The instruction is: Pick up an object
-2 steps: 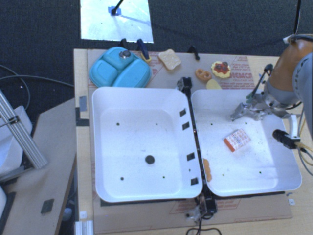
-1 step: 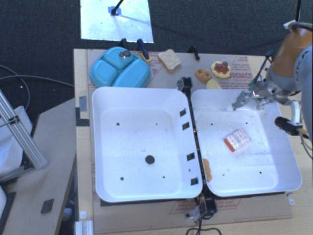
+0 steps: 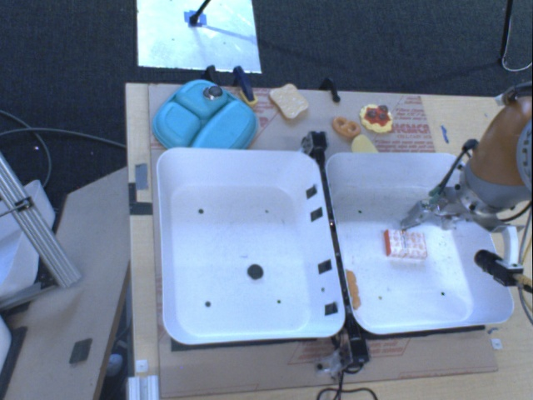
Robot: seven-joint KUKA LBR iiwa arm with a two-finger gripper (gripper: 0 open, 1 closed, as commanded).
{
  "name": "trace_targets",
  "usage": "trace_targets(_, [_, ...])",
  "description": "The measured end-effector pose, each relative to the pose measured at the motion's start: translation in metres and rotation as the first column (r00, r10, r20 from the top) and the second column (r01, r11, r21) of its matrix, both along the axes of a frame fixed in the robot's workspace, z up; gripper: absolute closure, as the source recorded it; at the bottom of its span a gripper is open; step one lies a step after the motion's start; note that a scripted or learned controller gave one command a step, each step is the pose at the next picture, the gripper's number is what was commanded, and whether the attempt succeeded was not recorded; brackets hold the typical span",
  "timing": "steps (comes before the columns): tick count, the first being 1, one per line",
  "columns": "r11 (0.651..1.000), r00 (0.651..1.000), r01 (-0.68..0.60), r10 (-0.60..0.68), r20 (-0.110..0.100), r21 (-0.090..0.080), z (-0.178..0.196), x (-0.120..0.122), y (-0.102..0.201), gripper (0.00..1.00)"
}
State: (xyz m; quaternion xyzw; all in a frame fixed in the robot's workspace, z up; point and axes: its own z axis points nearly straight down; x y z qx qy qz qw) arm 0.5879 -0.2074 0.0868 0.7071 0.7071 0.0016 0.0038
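Note:
A small red and white box [image 3: 405,245] lies flat in the right bin [image 3: 375,182], right of its middle. My gripper [image 3: 426,216] reaches in from the right and hangs just above the box's far edge, with nothing visibly held. A small orange piece [image 3: 352,288] rests against the right bin's left wall. In the left bin [image 3: 208,182], a dark round disc [image 3: 255,271] sits near the middle.
Behind the bins on the bench stand a blue divided plate [image 3: 204,117], a toy bread slice [image 3: 289,101], a pretzel [image 3: 346,127], a small pizza toy [image 3: 376,117] and a yellow piece [image 3: 363,145]. Black clips [image 3: 321,215] line the divider between the bins.

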Motion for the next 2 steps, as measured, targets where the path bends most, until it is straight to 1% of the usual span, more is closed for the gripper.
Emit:
trace_targets(1, [1.0, 1.0, -0.008, 0.008, 0.004, 0.0, 0.009, 0.084, 0.003, 0.0])
trace_targets(2, [1.0, 1.0, 0.005, -0.005, 0.002, -0.002, 0.002, -0.103, -0.002, 0.0])
